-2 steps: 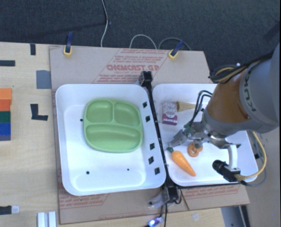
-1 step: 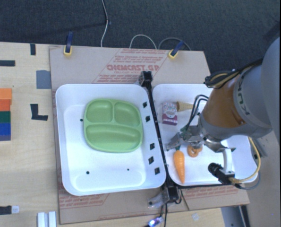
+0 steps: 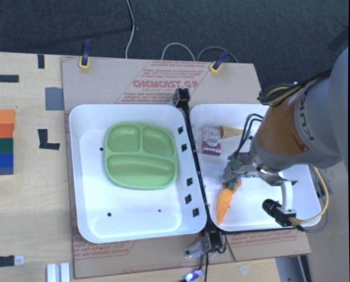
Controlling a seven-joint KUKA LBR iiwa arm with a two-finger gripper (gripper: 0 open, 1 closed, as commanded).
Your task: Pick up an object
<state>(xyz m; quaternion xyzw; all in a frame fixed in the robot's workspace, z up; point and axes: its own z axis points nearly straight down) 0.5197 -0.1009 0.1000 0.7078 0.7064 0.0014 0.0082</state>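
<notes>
An orange toy carrot (image 3: 223,202) lies in the right bin (image 3: 304,215), near its front left corner, its tip pointing toward the front. My gripper (image 3: 233,175) is down at the carrot's upper end, right over its green top. A small pink and white packet (image 3: 211,140) lies at the bin's back left. Beside it, a cream cone-shaped piece (image 3: 229,131) points left. The grey arm with its orange band (image 3: 280,131) covers much of the right bin.
A green divided plate (image 3: 142,155) rests in the left bin (image 3: 86,175). A black divider (image 3: 189,157) runs between the bins. Coloured blocks (image 3: 0,143) sit at the far left of the bench. A black cable fitting (image 3: 276,211) hangs near the right bin's front.
</notes>
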